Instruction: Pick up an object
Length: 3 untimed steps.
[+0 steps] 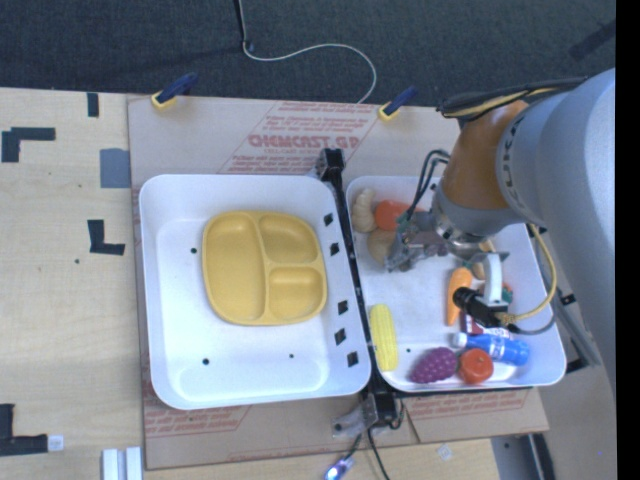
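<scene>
Grey metal gripper (403, 252) hung low over the upper left part of the right-hand shallow white bin (540, 373), arm reaching in from the right with its orange wrist band just behind. Fingers pointed down and toward the divider; whether they stood wide or narrow could not be told, and nothing was visible between them.

Nearest candidates lay up and to the left of the fingertips: a pale beige lumpy toy (362, 211) against the divider, and an orange-red rounded piece (392, 212) just beside it, partly hidden by the gripper body. Both sat near the tips, toward the far rim of the bin.

Down the divider side, a yellow plastic corn cob (383, 336) lay well apart from the hand, its long axis running parallel to the divider. A purple grape cluster (435, 365) sat just beside it near the front rim.

Judgement: the short move was up-left to the beige or orange piece; the corn would need a longer travel toward the front, with the jaws closing across its narrow width.

The left bin held a yellow compartment plate (265, 266), farthest from the hand.
</scene>
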Each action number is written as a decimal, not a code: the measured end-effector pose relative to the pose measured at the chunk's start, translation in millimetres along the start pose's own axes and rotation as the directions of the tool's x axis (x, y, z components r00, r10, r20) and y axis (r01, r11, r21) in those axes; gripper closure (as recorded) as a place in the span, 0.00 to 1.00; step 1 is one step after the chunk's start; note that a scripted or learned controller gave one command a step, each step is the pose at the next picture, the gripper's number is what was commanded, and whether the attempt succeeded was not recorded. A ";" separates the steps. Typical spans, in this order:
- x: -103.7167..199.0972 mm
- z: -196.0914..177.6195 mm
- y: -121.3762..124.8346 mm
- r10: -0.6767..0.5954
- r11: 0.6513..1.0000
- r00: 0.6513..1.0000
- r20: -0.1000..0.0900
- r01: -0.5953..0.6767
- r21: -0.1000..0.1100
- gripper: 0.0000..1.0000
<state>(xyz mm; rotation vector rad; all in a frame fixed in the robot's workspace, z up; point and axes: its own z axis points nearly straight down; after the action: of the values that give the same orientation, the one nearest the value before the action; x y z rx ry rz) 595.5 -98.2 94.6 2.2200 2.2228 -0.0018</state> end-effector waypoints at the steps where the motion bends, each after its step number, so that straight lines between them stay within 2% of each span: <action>1: 75.8 -163.2 15.3 -0.009 1.000 1.000 -0.003 0.009 -0.019 1.00; 2: 131.8 -85.4 25.7 -0.005 1.000 1.000 -0.002 0.005 0.005 1.00; 3: 158.0 -196.1 -25.7 -0.003 1.000 1.000 -0.003 0.003 -0.003 1.00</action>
<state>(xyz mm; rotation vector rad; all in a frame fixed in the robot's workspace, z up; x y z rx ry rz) 569.8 60.0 290.6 2.2165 2.2266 0.0041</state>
